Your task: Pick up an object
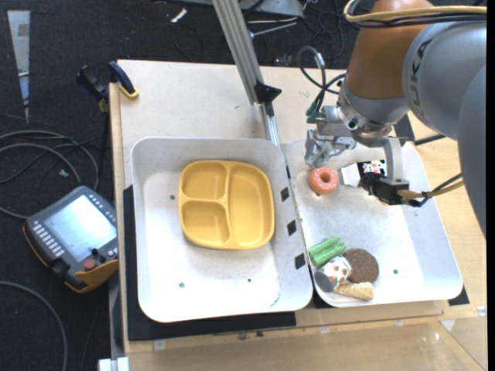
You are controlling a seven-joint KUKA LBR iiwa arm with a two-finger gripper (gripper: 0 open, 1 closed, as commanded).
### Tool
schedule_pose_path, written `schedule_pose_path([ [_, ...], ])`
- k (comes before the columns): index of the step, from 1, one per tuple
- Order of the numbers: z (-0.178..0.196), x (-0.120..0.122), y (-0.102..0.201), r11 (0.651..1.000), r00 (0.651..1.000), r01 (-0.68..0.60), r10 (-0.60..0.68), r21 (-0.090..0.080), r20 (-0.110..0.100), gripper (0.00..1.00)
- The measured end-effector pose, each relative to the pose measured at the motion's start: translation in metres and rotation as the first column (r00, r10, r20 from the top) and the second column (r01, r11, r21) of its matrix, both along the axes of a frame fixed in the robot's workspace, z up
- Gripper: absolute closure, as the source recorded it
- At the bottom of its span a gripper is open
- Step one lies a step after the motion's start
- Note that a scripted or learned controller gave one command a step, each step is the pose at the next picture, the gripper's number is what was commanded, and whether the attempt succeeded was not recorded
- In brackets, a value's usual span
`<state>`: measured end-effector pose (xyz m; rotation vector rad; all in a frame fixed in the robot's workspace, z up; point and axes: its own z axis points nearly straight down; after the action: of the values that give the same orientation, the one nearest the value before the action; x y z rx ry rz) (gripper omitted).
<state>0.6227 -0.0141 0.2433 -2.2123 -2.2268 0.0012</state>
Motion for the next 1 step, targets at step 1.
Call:
schedule_pose_path([
  [1,-0.0027,-0.0055,0.0463,1.000,1.000,-0.001,0.001,0.000,0.001,1.00],
])
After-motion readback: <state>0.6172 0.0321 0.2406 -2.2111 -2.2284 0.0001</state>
